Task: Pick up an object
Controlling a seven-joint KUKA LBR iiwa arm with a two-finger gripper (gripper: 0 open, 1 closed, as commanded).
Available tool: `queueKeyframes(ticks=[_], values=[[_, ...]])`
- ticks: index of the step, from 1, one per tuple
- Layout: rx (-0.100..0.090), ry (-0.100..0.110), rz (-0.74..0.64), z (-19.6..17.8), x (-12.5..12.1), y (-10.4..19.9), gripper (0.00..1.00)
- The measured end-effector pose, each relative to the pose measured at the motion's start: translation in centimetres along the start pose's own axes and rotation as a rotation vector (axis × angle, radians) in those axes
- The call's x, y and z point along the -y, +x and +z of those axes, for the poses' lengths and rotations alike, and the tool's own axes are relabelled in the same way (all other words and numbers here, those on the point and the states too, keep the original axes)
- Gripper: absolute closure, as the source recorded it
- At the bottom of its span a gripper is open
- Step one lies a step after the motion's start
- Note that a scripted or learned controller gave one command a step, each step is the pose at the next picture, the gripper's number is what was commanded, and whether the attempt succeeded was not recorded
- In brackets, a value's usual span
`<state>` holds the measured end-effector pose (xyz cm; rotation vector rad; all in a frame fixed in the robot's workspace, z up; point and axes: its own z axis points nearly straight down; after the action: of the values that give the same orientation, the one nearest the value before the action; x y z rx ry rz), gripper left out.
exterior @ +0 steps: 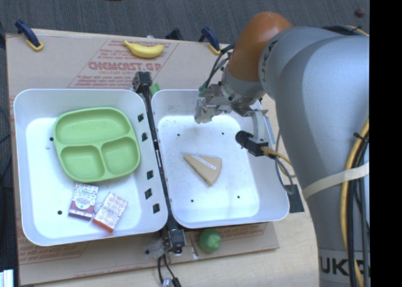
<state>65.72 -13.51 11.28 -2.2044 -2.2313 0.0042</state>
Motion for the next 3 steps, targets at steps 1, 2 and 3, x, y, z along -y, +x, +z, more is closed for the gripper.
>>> queueKeyframes(ticks=[1,2,3], values=[[0.000,0.000,0.000,0.0,0.0,0.0,0.00],[0.001,-0.006,0.009,-0.2,0.1,-2.0,0.00],[0.000,-0.003,0.009,1.1,0.1,-3.1,0.00]])
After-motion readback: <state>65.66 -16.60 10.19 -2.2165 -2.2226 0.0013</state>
